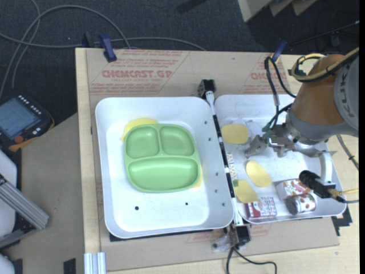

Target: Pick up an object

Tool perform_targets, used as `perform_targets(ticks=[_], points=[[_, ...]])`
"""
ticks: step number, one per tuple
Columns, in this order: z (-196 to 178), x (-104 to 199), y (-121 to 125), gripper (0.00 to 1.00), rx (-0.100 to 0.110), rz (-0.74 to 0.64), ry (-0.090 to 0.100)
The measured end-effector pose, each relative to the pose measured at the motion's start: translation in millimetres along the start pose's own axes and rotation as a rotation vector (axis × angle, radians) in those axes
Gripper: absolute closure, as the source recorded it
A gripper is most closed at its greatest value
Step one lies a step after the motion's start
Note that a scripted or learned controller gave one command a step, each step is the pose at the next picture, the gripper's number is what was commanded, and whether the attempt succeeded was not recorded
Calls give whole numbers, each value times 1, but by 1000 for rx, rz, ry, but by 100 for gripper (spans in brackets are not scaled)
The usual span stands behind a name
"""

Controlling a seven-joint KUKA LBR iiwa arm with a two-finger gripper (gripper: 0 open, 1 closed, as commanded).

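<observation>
Reading "CHEMCAST GP" on the bench board (pixel 137 73), tool (pixel 256 145) state possibly unclear.

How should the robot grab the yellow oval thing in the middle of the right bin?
Probably from straight above, pinching across the narrow width of the yellow oval piece. It lies flat in the right bin with bare white floor along its long sides, so fingers may fit there. The gripper is already close, just above it in the view.

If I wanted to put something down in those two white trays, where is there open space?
In the left bin, bare floor rings the green divided plate, widest below it. The right bin is crowded: yellow chips, packets, a can and the gripper.
</observation>
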State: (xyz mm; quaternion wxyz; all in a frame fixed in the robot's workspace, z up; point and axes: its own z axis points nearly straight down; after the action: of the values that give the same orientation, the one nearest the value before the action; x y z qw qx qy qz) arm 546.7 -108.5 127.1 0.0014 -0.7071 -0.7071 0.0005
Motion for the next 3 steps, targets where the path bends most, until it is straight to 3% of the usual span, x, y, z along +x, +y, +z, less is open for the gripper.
perform_targets(ticks=[1, 2, 3], points=[[43, 7, 18, 0, 0, 0, 0], [45, -4, 104, 0, 59, 2, 4], [45, -72, 109, 0, 57, 2, 10]])
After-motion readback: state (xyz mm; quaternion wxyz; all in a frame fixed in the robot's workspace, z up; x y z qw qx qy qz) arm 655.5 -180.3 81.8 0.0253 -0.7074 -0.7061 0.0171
